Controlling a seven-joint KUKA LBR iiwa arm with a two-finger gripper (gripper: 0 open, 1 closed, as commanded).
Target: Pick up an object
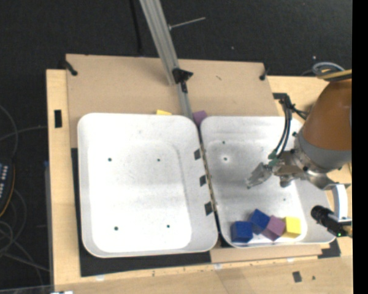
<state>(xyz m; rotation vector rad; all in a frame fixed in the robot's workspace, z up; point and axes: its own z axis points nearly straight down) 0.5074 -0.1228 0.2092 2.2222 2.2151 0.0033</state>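
**Gripper poised above the right bin, blocks waiting below**

We see the grey arm entering from the right of the frame, its gripper [259, 175] hanging over the middle of the right bin [233, 133]; we cannot tell whether it is spread or pressed together, and nothing shows between its tips. The candidates sit clustered at the lower edge of that bin: two blue blocks [242, 231], a purple block [274, 226] and a yellow block [292, 226], touching or nearly so. They look small, light and stiff (probably foam or wood). We judge flat opposite faces the best hold; the yellow block, at the cluster's end, seems easiest to reach.
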